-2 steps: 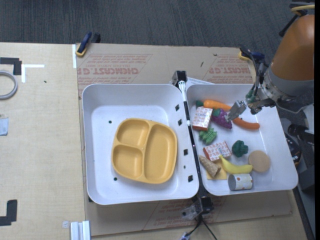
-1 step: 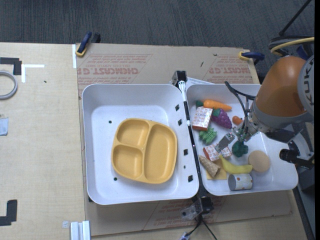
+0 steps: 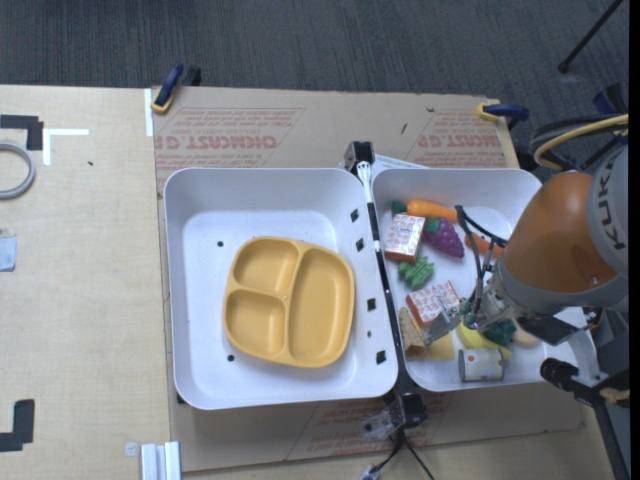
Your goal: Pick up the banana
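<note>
Banana (image 3: 478,336): only a bit of yellow visible, near front of right bin (image 3: 520,376), mostly under the arm's wrist. Sits just above a small grey can (image 3: 481,365) and right of a brown-and-yellow food item (image 3: 415,332).

Gripper (image 3: 478,316) is down in the right bin directly over the banana area, next to a red-and-white carton (image 3: 433,302). Can't tell finger opening or whether anything is held; the orange band (image 3: 552,236) and wrist block the view.

Rest of right bin: second red-and-white carton (image 3: 404,236) toward the back, green vegetable toy (image 3: 416,271) between the two cartons, purple grape-like piece (image 3: 444,238), carrot (image 3: 432,208) by the back wall.

Left bin (image 3: 190,268): one yellow three-compartment plate (image 3: 290,300), roughly centred. Bins touch side by side, black clips along the shared wall.

Surface: both bins sit on a flattened cardboard sheet (image 3: 330,128) over a light wood bench (image 3: 70,298). Blue clamps (image 3: 170,84) at the cardboard's back corners. Black tape marks and a grey ring on the bench at left. Dark grey carpet (image 3: 350,23) behind. Yellow and black cables at right behind the arm.

Writing: red print on the cardboard, upside-down and mirrored, not reliably readable. "KU" visible on the arm casing at the right edge. Carton labels too small to read.
</note>
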`<state>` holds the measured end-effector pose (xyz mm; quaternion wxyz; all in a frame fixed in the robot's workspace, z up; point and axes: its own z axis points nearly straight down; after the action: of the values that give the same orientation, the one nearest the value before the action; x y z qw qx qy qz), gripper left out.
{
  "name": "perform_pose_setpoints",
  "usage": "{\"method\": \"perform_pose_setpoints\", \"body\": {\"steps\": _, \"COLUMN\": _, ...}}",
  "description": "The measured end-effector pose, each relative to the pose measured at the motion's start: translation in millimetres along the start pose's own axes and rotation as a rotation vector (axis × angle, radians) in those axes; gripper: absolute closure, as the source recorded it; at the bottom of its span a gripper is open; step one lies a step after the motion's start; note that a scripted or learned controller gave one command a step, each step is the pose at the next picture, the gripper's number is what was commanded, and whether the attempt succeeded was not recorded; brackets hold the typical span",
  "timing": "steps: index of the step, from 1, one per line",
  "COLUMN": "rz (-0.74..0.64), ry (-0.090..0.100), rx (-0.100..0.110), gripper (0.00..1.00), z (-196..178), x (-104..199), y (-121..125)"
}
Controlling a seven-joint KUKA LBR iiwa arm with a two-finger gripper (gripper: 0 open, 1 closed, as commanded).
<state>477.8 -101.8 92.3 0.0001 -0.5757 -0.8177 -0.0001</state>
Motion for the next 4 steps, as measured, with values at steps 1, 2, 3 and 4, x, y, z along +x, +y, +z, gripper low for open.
{"method": "perform_pose_setpoints", "body": {"steps": 1, "rz": 0.003, "ry": -0.001, "rx": -0.002, "gripper": 1.00, "z": -9.8, "x": -0.7, "y": 1.1}}
{"method": "perform_pose_setpoints", "body": {"steps": 2, "rz": 0.006, "ry": -0.002, "rx": -0.005, "gripper": 1.00, "z": -19.4, "x": -1.5, "y": 2.0}}
{"method": "perform_pose_setpoints", "body": {"steps": 3, "rz": 0.008, "ry": -0.004, "rx": -0.007, "gripper": 1.00, "z": -29.0, "x": -2.4, "y": 3.0}}
{"method": "perform_pose_setpoints", "body": {"steps": 4, "rz": -0.345, "ry": 0.000, "rx": 0.000, "gripper": 1.00, "z": 0.1, "x": 1.0, "y": 0.3}}
